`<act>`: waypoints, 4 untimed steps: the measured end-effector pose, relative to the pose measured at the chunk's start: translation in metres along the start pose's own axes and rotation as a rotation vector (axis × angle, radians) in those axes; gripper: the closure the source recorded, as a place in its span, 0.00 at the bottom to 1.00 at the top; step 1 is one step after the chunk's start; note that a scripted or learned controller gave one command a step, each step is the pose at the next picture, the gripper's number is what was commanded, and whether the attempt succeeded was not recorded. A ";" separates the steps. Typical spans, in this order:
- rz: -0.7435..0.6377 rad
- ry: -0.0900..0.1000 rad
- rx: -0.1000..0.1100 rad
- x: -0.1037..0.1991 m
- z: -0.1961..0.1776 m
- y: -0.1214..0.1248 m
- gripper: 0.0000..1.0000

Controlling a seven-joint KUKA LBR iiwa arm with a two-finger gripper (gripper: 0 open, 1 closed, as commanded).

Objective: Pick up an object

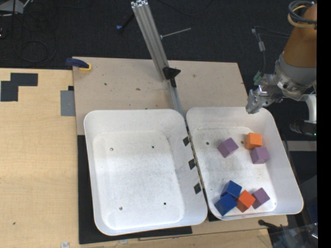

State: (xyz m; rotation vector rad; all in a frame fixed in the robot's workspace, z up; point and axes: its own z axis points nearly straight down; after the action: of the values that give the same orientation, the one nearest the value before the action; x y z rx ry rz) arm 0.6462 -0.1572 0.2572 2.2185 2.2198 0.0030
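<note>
Camera view looks down on the surface [129,84], where two shallow bins sit side by side. Taking the right bin [279,138] as the landmark: the tool [253,105] hangs just outside its far rim, near the far right corner, on the arm [299,50] that reaches in from the right. Whether the tool is spread or pressed together I cannot tell; it is too small and blurred, and nothing shows held in it.

Inside the right bin, toward its far half, lie a purple cube [227,148], an orange cube [253,140] and, just beside that one, a second purple cube [259,155]. At the near end a cluster sits packed together: two blue cubes [228,197], an orange block [245,201] and a purple block [261,196]. The left bin [93,125] lies just beside the right bin.

By my reading the task is at its approach stage, with no object picked yet. The next move calls for carrying the tool inward over the rim and down onto one piece. The lone purple cube looks the easiest target, since it stands apart from its neighbours; the packed cluster risks a jammed or glancing grasp.
</note>
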 end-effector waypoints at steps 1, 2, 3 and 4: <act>-0.003 0.003 0.006 0.048 -0.004 -0.007 1.00; -0.002 0.002 0.008 0.090 0.006 -0.013 1.00; -0.004 0.003 0.008 0.143 0.003 -0.022 1.00; -0.003 0.003 0.009 0.191 0.019 -0.027 1.00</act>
State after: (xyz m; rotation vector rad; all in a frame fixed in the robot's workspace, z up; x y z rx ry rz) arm 0.6196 0.0336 0.2383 2.2208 2.2293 -0.0039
